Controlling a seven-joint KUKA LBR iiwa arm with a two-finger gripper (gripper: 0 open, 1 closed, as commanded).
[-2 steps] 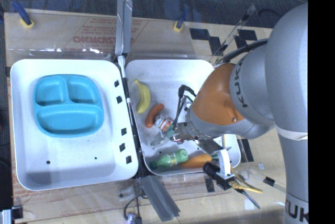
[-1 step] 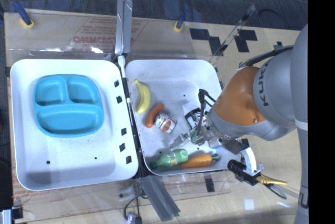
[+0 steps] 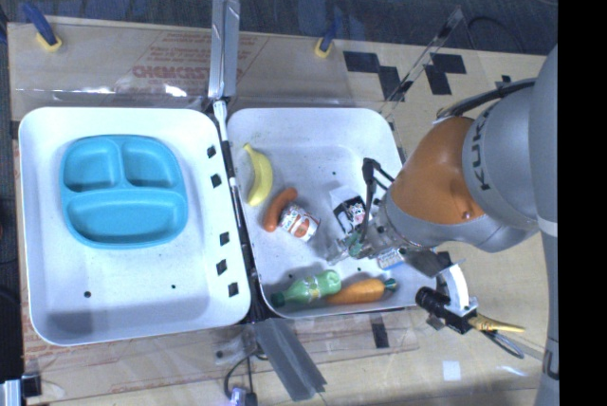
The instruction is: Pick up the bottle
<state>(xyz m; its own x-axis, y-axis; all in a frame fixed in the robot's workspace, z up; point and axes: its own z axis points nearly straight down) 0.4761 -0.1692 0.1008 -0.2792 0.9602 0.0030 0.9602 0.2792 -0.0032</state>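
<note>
Gripper: low over the right bin (image 3: 313, 121), the gripper (image 3: 365, 243) sits just under the orange-banded wrist, and whether it is apart or together I cannot tell, since the wrist hides most of it from above.

Gripper position: above the bin floor near the right wall, close beside a small dark-and-white object (image 3: 349, 211) and just above the carrot's right end.

Step in hand: judged as the approach to the bottle, with no grasp made.

How to do it well: shift down and left in the view so the tool centres over the bottle's body, not the carrot touching it; turn the wrist so the closing line runs across the bottle's short width; descend straight, clear of the bin's near wall.

Risk: the carrot (image 3: 358, 291) lies against the bottle and could be caught along with it or nudge it aside.

Bottle: a green bottle (image 3: 305, 289) lying on its side, pale cap end toward the left, long axis nearly along the bin's near edge.

Bottle location: bottom-left part of the right bin, close to the near wall.

Neighbours: banana (image 3: 257, 175), sausage (image 3: 279, 209) and a small can (image 3: 300, 224) lie further up, well apart from the bottle.

Left bin (image 3: 38, 233): holds a blue divided tray (image 3: 123, 191).
</note>
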